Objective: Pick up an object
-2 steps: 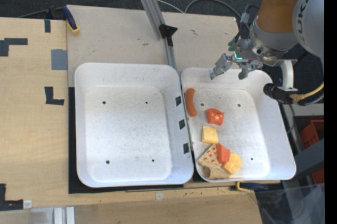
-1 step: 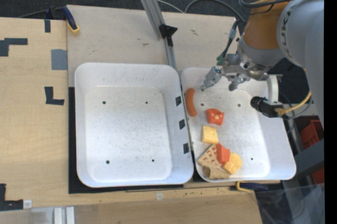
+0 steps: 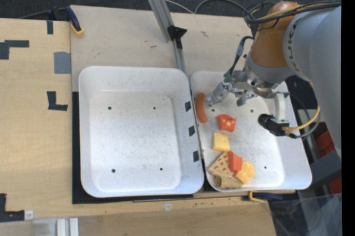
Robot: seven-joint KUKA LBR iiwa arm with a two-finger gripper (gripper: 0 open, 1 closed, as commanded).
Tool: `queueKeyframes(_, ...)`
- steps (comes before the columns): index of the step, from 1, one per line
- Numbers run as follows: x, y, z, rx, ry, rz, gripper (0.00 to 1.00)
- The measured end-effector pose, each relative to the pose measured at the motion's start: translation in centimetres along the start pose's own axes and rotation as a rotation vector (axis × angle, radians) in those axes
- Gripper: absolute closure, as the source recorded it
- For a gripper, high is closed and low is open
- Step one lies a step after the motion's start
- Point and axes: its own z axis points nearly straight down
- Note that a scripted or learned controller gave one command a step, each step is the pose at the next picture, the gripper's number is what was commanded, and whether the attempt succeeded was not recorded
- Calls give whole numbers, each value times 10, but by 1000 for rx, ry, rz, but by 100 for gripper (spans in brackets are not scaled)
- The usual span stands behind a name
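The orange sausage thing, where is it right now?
The sausage lies in the right bin, along its left wall near the far end. The gripper is just to its right, and a red piece lies nearby.

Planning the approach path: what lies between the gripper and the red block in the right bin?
Camera view: bare speckled white floor of the right bin separates the gripper from the red block; the orange sausage-shaped piece sits off to the side.

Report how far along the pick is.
Done: the gripper has reached over the right bin, above the toy food. In hand: nothing visible between its fingers. Left: grasping and lifting an item; the orange sausage, red piece and yellow block all lie on the bin floor.
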Motion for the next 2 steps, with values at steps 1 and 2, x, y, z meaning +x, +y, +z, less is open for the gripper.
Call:
queueKeyframes(1,-6,-8,59,-5,-5,3,0)
queueKeyframes(2,-4,-7,47,-5,-3,0,100)
